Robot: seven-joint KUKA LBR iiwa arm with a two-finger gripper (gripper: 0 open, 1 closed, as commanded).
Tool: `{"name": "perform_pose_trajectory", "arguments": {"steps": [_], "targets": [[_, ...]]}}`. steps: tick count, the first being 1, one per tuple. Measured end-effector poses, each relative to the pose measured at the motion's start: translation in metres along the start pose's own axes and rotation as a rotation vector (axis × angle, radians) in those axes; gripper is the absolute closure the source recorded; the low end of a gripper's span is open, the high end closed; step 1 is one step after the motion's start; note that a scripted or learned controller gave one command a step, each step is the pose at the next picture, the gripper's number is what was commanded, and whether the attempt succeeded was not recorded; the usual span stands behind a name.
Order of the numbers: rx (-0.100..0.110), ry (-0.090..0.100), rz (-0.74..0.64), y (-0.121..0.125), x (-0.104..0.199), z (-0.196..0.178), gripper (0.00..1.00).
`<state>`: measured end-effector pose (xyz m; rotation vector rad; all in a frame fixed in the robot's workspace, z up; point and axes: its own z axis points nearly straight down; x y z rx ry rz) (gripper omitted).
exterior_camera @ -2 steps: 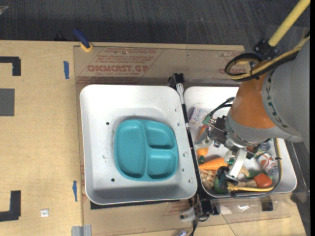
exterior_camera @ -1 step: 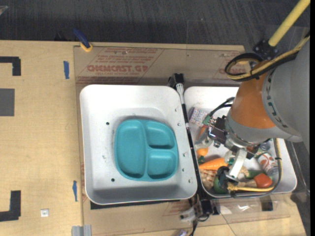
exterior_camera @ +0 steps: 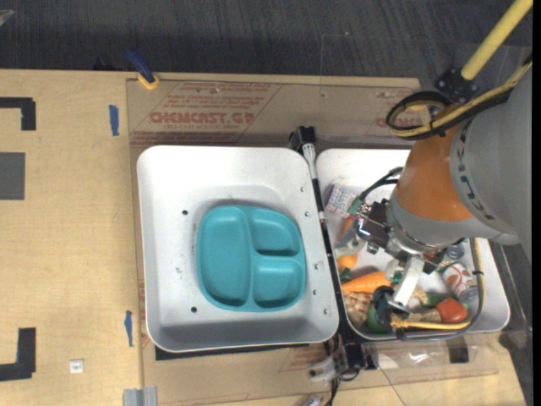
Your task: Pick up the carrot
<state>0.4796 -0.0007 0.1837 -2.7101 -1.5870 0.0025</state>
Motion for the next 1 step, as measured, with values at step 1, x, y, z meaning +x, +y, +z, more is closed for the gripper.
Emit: {"name": "perform_pose_trajectory", "arguments": {"steps": [1], "targets": [[-0.005, -0.002, 0.114, 0.0488, -0.0869, 0.0918, 0.0]]}}
